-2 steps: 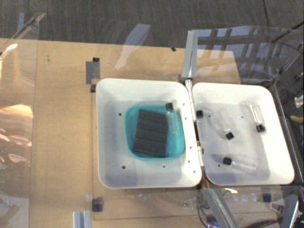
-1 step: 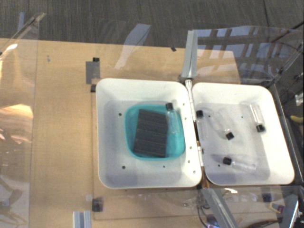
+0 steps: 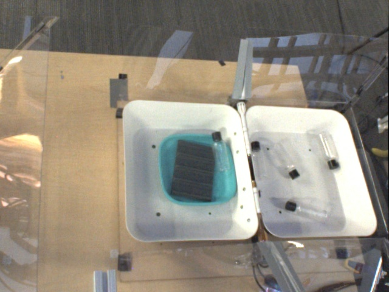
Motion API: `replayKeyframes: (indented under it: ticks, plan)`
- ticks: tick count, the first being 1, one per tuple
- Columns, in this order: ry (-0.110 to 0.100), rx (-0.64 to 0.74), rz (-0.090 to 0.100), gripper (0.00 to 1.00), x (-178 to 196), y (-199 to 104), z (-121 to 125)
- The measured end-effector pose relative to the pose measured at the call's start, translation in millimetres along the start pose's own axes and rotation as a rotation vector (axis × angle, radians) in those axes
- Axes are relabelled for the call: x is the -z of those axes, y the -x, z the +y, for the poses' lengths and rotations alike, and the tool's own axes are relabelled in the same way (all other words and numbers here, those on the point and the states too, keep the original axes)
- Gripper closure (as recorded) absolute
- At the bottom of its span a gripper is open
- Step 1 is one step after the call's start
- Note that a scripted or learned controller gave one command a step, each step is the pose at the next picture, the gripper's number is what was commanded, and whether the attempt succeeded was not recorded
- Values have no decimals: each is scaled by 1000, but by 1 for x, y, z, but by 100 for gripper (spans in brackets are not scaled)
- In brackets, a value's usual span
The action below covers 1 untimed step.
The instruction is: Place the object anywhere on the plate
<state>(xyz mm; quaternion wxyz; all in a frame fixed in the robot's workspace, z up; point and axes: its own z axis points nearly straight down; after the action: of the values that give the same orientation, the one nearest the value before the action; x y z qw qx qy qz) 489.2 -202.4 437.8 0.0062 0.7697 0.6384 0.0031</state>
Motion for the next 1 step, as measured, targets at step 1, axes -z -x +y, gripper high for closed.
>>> replayKeyframes:
  ticks: [1]
  plan:
    - [-1,-43,0,0,0,-2,0]
